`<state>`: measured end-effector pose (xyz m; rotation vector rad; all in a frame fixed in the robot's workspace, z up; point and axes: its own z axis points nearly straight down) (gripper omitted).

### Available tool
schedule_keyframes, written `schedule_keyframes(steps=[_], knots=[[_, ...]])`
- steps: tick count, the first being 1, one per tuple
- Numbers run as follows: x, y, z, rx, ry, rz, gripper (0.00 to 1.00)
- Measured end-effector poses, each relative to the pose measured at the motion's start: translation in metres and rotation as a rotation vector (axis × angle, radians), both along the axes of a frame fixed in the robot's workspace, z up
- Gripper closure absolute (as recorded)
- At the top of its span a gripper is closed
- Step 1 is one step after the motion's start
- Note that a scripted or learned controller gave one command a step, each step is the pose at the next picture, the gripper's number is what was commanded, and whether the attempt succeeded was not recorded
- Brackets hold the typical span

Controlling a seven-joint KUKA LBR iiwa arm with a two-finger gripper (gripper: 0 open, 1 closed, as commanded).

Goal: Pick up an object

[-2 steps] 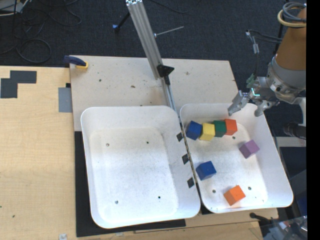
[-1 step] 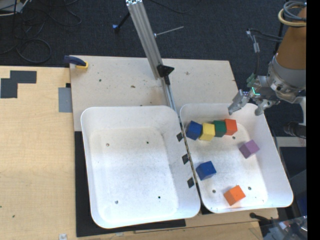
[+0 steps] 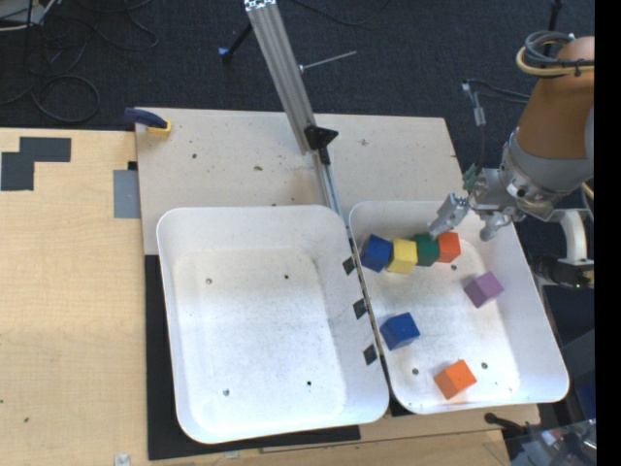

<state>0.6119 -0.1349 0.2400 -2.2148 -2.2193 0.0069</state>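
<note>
White right bin (image 3: 543, 357) holding 7 blocks, tool (image 3: 473, 216) spread wide above block row (image 3: 412, 251), gripping nothing

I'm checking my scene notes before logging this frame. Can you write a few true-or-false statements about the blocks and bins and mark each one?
1. All the blocks lie in the right bin. True.
2. The purple block touches the orange block. False: they lie apart.
3. A blue block, yellow block, green block and red-orange block form a row. True.
4. The gripper hovers over the left bin. False: it is over the right bin.
</note>
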Motion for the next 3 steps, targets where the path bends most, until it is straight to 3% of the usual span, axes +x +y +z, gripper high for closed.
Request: schedule_keyframes(steps=[2,3], knots=[[0.01,0.008,-0.101,0.001,0.001,0.0,0.0],[0.011,0.005,-0.087,0.0,-0.003,-0.004,1.0]])
